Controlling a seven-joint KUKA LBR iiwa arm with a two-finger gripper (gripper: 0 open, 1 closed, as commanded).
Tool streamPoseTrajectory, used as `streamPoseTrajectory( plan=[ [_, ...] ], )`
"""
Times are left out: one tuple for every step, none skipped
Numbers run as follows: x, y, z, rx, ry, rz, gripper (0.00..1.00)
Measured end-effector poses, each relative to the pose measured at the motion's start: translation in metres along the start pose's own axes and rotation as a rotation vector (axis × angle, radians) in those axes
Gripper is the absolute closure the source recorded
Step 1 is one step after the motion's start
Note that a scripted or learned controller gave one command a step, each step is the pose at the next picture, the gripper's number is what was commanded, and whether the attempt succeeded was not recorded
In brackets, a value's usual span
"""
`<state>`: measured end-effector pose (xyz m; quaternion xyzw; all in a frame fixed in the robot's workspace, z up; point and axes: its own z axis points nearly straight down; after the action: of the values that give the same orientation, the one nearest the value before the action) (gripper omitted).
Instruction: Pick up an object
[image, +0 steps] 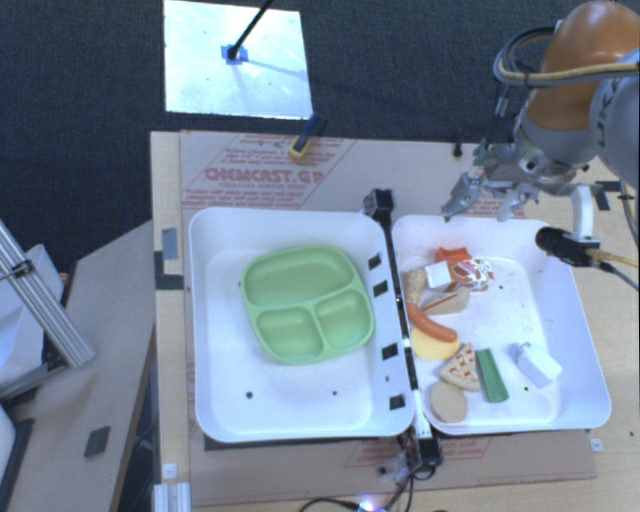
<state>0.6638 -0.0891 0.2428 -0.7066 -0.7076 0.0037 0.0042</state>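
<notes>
Above right bin, open pincer

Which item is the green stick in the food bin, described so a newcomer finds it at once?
Start at the right white bin, the one holding the pile of toy food. Go to its near edge, where a pizza slice lies. The green stick sits just right of that slice: a narrow dark green bar, the sole green piece in that bin.
</notes>
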Motion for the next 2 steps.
streamPoseTrajectory(
  plan=[
    [0.000,0.002,-0.008,-0.013,-0.001,-0.002,0.00],
    [-0.007,-0.004,0.046,-0.010,-0.001,0.001,0.00]
  ],
)
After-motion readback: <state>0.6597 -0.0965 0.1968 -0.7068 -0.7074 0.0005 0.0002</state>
